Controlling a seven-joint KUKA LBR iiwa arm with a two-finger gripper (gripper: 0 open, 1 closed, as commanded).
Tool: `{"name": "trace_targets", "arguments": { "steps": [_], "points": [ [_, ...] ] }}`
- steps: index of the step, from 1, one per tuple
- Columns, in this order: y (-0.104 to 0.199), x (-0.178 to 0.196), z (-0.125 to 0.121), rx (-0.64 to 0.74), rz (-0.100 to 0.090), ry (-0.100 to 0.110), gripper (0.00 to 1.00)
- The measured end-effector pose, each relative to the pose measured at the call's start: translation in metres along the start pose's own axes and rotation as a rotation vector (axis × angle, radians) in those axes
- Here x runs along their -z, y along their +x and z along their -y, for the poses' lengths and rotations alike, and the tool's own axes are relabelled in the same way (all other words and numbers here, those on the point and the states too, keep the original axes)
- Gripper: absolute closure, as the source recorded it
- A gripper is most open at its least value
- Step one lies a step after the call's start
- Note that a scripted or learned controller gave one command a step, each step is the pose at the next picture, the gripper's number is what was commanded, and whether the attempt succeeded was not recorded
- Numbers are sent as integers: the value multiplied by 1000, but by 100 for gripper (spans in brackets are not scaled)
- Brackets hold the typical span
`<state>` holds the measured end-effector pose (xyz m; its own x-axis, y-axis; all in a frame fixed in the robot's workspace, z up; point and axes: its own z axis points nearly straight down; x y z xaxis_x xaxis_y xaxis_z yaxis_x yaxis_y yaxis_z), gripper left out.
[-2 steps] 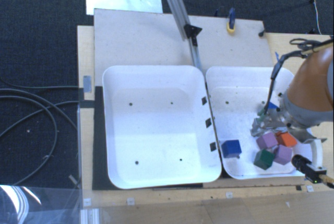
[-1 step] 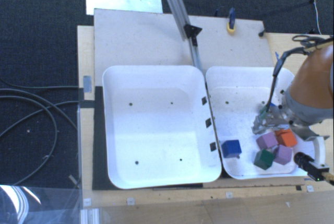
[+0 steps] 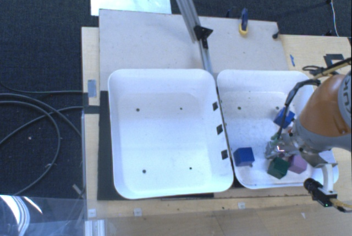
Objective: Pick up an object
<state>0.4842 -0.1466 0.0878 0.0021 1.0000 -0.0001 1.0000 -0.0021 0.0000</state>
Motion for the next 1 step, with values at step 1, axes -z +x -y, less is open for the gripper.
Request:
{"name": "trace_targets", "arguments": {
  "steps": [1],
  "points": [
    [1,13,-2,6,1,-5,100]
  ]
}}
